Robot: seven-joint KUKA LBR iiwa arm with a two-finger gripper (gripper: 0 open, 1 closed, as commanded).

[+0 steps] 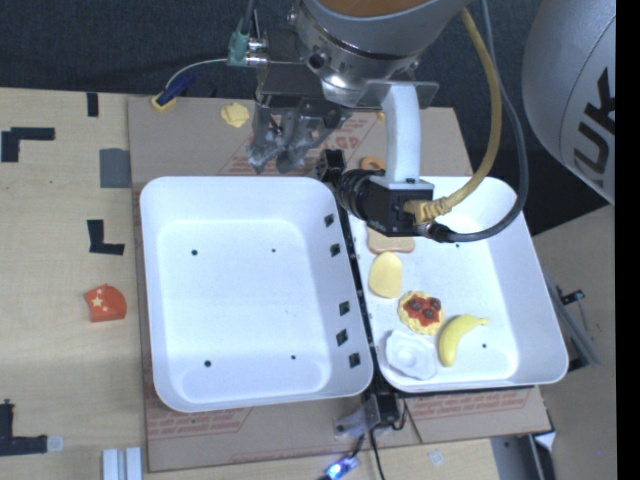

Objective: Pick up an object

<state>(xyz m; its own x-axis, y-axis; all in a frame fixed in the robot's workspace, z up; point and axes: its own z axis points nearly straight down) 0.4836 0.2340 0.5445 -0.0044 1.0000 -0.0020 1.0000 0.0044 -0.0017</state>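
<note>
Bins, two of them, sit side by side on the surface [60, 268]: the left bin [240, 368] and the right bin [530, 298]. Four loose things lie in the right bin's near half: one pale yellow lemon-shaped piece [386, 274], one small round tart with red topping [421, 311], one banana [456, 336] and one white lumpy piece [411, 354]. A tan piece [390, 241] shows partly under the black fitting at the arm's wrist. The gripper [285, 153] hangs above the far edge of the left bin, over the brown board; whether it is parted or closed cannot be told, and nothing shows between it. Outside the bins lie one red piece [106, 303] to the left and one small yellow piece [235, 115] at the far side.
</note>
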